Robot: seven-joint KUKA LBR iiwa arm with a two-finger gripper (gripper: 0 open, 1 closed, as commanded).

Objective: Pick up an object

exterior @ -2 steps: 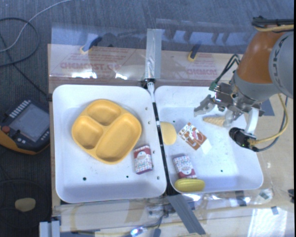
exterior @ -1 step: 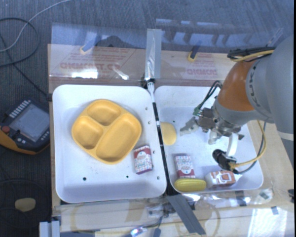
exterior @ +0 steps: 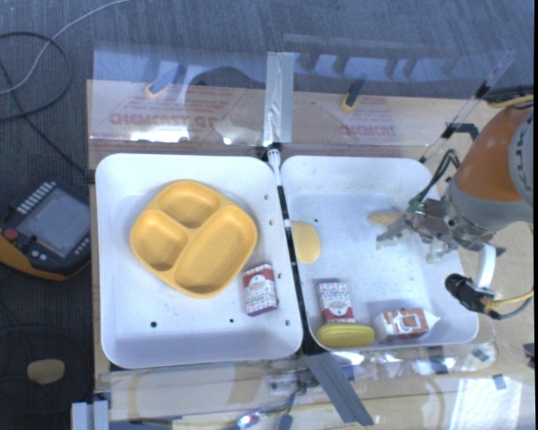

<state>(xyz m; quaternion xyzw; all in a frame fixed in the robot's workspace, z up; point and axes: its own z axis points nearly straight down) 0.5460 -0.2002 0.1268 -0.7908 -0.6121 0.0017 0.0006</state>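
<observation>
Hovering low over the right bin [exterior: 381,173], the gripper [exterior: 403,227] sits well above the yellow banana [exterior: 345,335] at that bin's near edge; finger state cannot be told.

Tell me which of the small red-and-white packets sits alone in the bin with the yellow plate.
The red-and-white packet in the left bin, just below the yellow divided plate. The other two packets lie in the right bin.

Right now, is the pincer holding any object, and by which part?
It cannot be told: the pincer sits low in the right bin beside a small yellowish piece, its grip unclear.
</observation>
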